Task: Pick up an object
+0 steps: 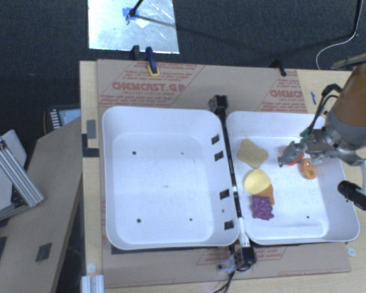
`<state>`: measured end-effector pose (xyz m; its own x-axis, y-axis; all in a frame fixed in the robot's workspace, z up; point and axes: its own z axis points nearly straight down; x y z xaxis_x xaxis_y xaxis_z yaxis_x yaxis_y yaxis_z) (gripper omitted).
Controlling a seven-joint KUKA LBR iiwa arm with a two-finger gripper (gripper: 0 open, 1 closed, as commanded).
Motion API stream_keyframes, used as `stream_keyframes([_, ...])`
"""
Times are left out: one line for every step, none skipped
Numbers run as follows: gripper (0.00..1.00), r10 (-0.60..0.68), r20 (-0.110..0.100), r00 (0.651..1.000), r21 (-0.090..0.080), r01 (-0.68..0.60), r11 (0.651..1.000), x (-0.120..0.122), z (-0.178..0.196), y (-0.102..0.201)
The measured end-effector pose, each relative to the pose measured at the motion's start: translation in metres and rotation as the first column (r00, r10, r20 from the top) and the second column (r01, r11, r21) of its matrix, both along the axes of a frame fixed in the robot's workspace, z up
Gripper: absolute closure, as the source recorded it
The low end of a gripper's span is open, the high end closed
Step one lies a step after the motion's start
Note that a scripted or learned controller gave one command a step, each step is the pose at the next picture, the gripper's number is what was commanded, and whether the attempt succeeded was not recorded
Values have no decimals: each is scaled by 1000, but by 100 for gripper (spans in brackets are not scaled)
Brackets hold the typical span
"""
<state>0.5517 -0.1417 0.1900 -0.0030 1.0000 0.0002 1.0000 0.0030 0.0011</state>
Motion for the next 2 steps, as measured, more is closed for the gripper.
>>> stream_keyframes([100, 2, 3, 1000, 0, -2, 1000, 1, 11, 0])
stream_keyframes([100, 7, 8, 1000, 1, -7, 1000, -17, 87, 59])
